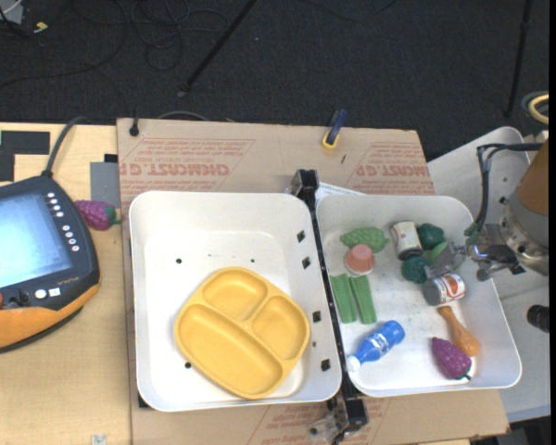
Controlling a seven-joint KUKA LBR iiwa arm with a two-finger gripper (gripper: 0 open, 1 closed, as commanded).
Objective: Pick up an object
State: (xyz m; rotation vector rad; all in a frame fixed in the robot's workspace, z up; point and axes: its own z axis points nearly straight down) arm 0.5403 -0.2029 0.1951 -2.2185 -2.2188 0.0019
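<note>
Dark carpet floor point(352, 44) at twelve o'clock, cables point(213, 35) trailing over it; wooden bench point(37, 378) at eight o'clock.

1. I work in a robotics lab, not a home or a kitchen: my bench is covered with a flat sheet of printed brown cardboard point(259, 160), held at its far edge by a blue-and-yellow clamp point(334, 130)
2. Two shallow white plastic bins point(144, 248) sit side by side on it, joined by black clips along the shared wall
3. A grey-and-orange teach pendant with a lit screen point(28, 262) lies at the bench's left end
4. Black cables point(213, 40) trail over the dark carpeted floor behind
5. The goods are toys: a yellow divided plastic plate point(243, 330), a small blue bottle point(378, 341), a purple toy grape bunch point(451, 358)
</note>
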